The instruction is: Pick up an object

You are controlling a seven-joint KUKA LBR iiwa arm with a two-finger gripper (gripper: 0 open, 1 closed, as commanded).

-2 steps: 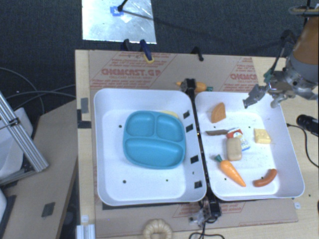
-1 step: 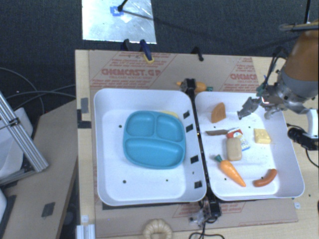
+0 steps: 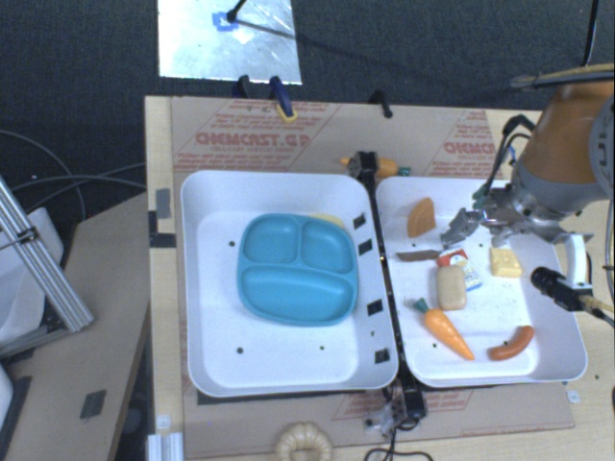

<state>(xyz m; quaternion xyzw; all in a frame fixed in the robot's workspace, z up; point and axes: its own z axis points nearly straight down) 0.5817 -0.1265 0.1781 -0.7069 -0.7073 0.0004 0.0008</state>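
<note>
Objects for pick sit in right bin [image 3: 567,349]: carrot [image 3: 448,332], sausage [image 3: 510,344], bread piece [image 3: 421,216], cheese cube [image 3: 505,261]. Blue plate [image 3: 296,267] in left bin [image 3: 207,257]. Gripper [image 3: 467,225] over right bin far side; finger state unclear. Step: approach. Next: descend, centre on one obj.

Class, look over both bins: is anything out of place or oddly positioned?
One oddity: a yellowish piece in the left bin lies tucked under the blue divided plate's far edge, mostly hidden.
</note>
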